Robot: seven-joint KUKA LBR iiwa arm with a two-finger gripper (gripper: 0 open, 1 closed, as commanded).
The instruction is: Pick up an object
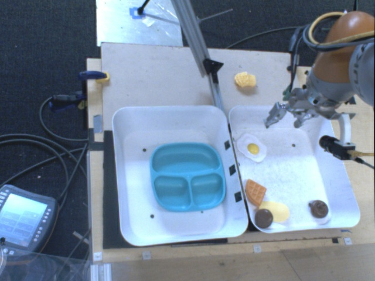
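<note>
Nearest the front edge of the right bin [337, 183] lie a brown chocolate piece [319, 209], a second brown one [263, 218] touching a pale yellow piece [278, 211], and a waffle square [255, 191] just behind them, bunched against the divider wall, where any of them would be awkward to grip. The left bin [132, 157] carries a blue divided tray [188, 175], flat and apart from the rest. Further back, a fried egg toy [252, 148] sits alone on open floor, likely the easiest pick (nothing crowds it). Beyond it the gripper [287, 115] hangs above the bin's far edge, fingers spread and holding nothing, the egg near below. Farthest, a yellow toy [245, 79] rests on the bench outside both bins.
</note>
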